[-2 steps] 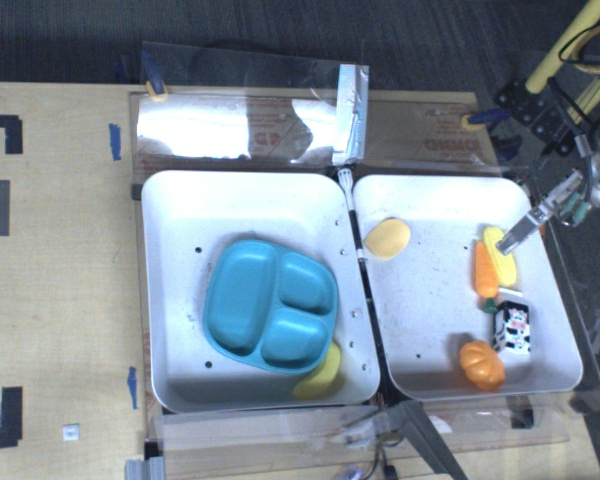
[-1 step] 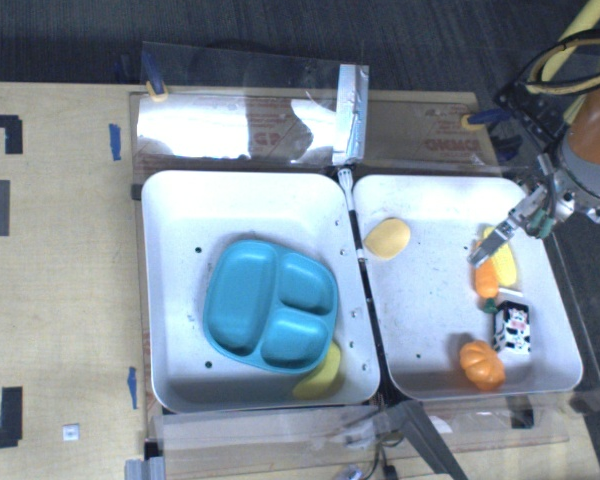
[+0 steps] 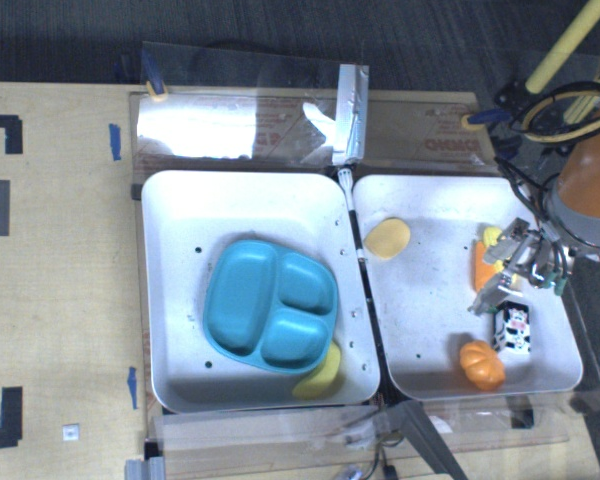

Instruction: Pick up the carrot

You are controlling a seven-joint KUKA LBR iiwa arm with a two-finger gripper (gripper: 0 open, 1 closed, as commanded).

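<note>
At three o'clock over the right bin [image 3: 430,373], gripper [image 3: 510,268] low beside the carrot [image 3: 481,264], finger opening impossible to judge, cow toy [image 3: 514,330] and orange fruit [image 3: 482,364] toward five o'clock.

One fixed overhead camera, slanted down over both white bins [image 3: 160,268].

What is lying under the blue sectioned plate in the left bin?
A yellow, rounded object pokes out beneath the blue sectioned plate's near corner, on the left white bin's floor. The plate hides the rest.
</note>
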